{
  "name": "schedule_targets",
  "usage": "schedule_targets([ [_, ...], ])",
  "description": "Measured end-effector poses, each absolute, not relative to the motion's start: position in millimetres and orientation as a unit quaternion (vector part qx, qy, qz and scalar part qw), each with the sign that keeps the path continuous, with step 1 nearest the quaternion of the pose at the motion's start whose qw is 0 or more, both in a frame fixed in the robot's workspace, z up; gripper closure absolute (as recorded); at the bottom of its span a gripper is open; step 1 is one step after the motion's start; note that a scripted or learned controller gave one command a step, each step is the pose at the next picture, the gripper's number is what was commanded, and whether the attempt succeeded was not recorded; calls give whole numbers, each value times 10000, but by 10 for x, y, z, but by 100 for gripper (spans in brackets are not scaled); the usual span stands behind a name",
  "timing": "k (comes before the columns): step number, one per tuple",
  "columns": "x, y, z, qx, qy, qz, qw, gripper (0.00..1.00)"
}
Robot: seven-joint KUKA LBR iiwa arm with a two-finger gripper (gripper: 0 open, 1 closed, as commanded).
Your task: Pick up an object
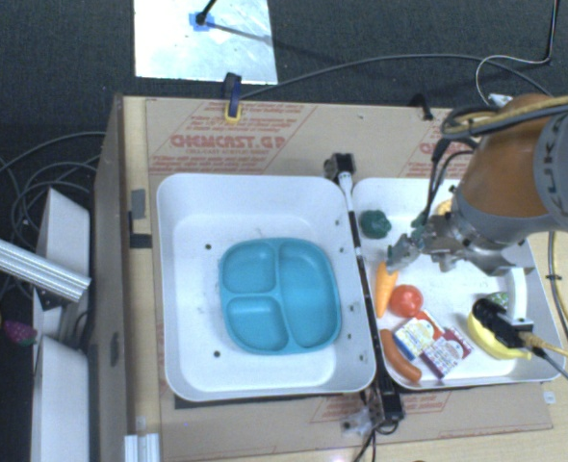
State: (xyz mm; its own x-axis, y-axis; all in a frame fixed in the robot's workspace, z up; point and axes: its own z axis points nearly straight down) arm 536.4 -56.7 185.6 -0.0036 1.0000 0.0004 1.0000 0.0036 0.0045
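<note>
While one blue tray (pixel 282 295) sits in the left bin (pixel 183 215), the right bin (pixel 544 369) holds one carrot (pixel 385 290), tomato (pixel 405 300), sausage (pixel 400 357), two packets (pixel 431 345), one banana (pixel 494 333); gripper (pixel 401 250) hovers above the carrot, grip unclear.

Tray (pixel 280 293) in left bin (pixel 183 258)

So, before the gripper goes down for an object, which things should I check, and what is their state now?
1. Gripper above the right white bin: ok.
2. Nothing held between fingers: cannot tell.
3. Nearest targets, orange carrot and dark green round object, are unobstructed: ok.
4. Red tomato touches the carrot, crowding the grasp: not ok.
5. Blue divided plate in the left white bin is away from the arm: ok.
</note>
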Motion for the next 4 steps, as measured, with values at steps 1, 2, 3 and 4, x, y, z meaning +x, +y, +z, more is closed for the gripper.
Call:
schedule_targets([
  [1, 5388, -859, 845, 7065, 7078, 4, 7, 0],
  [2, 5398, -855, 948, 7060, 7083, 15, 17, 100],
  [3, 5682, -137, 1861, 7049, 7093, 27, 13, 100],
  [4, 5516, 177, 2161, 7052, 7090, 9, 3, 100],
])
